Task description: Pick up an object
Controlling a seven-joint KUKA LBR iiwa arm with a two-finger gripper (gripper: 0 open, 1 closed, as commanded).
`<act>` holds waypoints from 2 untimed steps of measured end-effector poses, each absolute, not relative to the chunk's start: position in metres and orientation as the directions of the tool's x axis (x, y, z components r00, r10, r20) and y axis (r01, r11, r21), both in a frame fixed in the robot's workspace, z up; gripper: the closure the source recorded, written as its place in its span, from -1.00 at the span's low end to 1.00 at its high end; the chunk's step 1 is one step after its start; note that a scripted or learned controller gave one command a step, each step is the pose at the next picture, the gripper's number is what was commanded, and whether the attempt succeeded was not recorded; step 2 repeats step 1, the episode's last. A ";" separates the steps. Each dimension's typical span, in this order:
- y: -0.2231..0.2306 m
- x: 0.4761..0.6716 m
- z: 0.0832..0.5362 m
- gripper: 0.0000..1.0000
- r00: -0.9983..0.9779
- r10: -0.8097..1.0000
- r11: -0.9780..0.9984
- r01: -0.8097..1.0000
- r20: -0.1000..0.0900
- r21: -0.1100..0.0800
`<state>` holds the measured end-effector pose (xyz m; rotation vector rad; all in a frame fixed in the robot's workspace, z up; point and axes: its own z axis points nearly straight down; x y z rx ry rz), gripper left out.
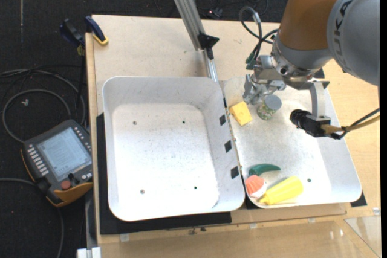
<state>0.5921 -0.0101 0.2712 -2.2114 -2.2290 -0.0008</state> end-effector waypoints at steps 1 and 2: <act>0.053 0.585 0.265 1.00 -0.009 1.000 0.009 1.000 0.002 -0.002; 0.053 0.585 0.265 1.00 -0.009 1.000 0.009 1.000 0.002 -0.002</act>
